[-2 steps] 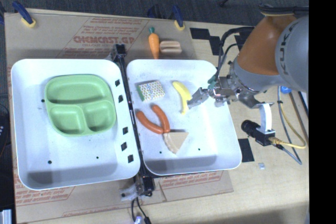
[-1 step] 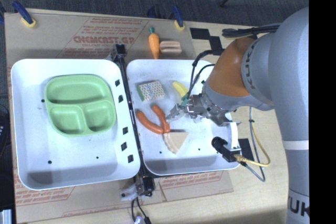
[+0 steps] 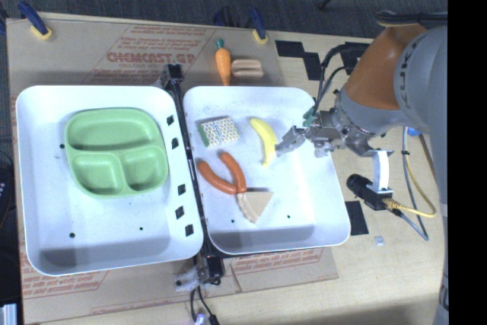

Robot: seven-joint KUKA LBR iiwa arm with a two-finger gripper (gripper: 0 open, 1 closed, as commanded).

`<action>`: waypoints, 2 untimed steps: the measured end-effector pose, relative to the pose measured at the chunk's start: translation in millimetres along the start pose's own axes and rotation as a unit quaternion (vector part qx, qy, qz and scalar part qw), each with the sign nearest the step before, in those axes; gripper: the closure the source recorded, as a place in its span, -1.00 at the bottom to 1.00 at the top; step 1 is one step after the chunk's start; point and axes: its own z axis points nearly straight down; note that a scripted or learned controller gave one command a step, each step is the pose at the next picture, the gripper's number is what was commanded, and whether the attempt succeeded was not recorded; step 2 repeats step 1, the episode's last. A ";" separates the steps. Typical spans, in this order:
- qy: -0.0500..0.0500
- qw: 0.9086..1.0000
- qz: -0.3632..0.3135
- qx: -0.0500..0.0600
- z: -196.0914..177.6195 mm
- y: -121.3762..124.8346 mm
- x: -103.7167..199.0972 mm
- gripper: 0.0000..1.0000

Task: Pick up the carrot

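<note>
A: Carrot first. It lies outside the bins, on the cardboard just past the far rim of the right bin, well off from the gripper, up and to its left in the camera view.

B: Gripper state? We see it low over the right bin, just right of the banana. Nothing between the fingers. Spread or pressed together, we can't tell from this angle.

A: Agreed, mark it unclear. For the step, we judge it needs to lift clear of the bin rim, cross over it, then come down on the carrot's orange body, jaws set across its width, not along it.

B: Watch the neighbour: a hot dog bun sits just right of the carrot, nearly touching. A wide approach could grab or shove it.

A: Other stuff: two sausages and a sandwich wedge below-left of the gripper, a checkered block left beyond the banana. Green tray in the left bin, far left.

B: None of those block the path, we think. Only rim and bun matter.
</note>
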 end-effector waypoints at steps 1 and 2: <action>0.001 0.997 -0.074 0.001 69.5 -57.2 58.9 -1.00; 0.001 0.997 -0.074 0.001 69.5 -57.2 58.9 -1.00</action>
